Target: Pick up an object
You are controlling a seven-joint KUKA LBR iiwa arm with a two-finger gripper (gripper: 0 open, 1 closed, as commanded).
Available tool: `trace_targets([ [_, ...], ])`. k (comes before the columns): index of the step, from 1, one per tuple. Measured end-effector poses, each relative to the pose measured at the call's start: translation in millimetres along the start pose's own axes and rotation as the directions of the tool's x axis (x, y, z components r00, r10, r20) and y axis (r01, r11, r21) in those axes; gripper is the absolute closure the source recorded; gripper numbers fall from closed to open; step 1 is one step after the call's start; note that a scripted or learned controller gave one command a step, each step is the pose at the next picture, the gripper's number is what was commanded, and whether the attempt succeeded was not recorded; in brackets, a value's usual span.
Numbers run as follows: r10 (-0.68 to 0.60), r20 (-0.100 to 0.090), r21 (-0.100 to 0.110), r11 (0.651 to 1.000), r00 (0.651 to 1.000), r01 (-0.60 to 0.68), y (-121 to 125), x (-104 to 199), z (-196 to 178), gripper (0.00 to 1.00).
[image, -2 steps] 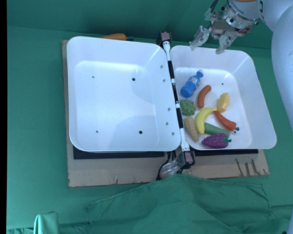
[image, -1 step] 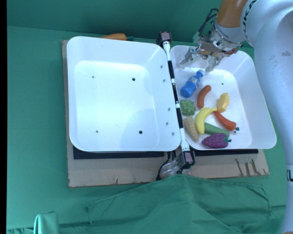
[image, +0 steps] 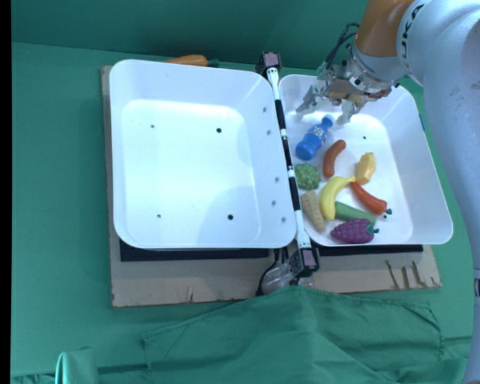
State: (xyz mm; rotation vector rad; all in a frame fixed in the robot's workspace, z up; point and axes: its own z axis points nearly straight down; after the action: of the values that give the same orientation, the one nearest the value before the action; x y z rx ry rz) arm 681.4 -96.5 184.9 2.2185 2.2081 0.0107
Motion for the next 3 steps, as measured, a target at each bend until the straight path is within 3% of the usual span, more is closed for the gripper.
trace_targets([
  [1,-0.003,0.001,-0.004,1.0,1.0,0.003,11.7,-9.0,-92.4,0.0],
  [2,-0.003,-0.003,0.02,1.0,1.0,0.003,15.6,-6.5,0.4,0.0],
  [3,0.0,0.001,0.0,1.0,1.0,0.0,-13.5,1.5,-0.5,0.0],
])
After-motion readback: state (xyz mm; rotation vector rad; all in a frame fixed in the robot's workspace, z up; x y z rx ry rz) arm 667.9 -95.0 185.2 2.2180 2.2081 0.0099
